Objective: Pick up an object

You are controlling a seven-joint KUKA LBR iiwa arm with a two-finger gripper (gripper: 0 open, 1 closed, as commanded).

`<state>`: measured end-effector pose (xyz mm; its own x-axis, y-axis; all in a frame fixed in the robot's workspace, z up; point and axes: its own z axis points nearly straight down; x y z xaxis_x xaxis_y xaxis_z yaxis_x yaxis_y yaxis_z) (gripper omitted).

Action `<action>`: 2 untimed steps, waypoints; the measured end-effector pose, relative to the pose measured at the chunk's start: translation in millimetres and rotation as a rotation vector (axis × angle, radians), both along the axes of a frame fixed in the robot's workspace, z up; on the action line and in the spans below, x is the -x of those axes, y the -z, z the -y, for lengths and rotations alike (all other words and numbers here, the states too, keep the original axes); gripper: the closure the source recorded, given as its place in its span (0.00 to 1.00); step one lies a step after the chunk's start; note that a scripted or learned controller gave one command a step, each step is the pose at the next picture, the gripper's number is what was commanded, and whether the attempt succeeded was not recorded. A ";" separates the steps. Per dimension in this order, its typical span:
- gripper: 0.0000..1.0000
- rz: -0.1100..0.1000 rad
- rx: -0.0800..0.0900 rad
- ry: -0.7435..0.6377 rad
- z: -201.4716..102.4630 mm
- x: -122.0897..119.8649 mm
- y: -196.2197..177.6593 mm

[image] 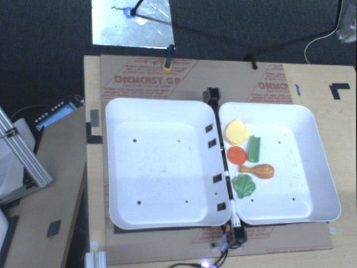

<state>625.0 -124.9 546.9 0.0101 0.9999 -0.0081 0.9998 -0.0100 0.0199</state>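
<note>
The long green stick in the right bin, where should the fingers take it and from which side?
Probably at mid-length of the long green stick, coming from above, closing across its narrow width. It lies flat and nearly straight up the view; its right side is free, the red round piece crowds its left.

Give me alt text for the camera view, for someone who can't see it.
Two shallow white bins sit side by side on a bench; the right bin holds five toy foods clustered near its left wall: a yellow piece, a red round piece, a green stick, an orange drumstick and a green leafy piece.

A yellow clamp (167,65) grips the cardboard sheet (150,78) (printed red) behind the bins.
</note>
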 end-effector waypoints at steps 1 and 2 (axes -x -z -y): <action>1.00 -0.019 -0.005 -0.004 87.3 -6.8 40.7; 1.00 -0.027 -0.011 -0.015 43.0 22.3 152.7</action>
<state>602.8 -167.9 394.2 -0.0053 1.0000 0.0029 1.0000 0.0054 -0.0076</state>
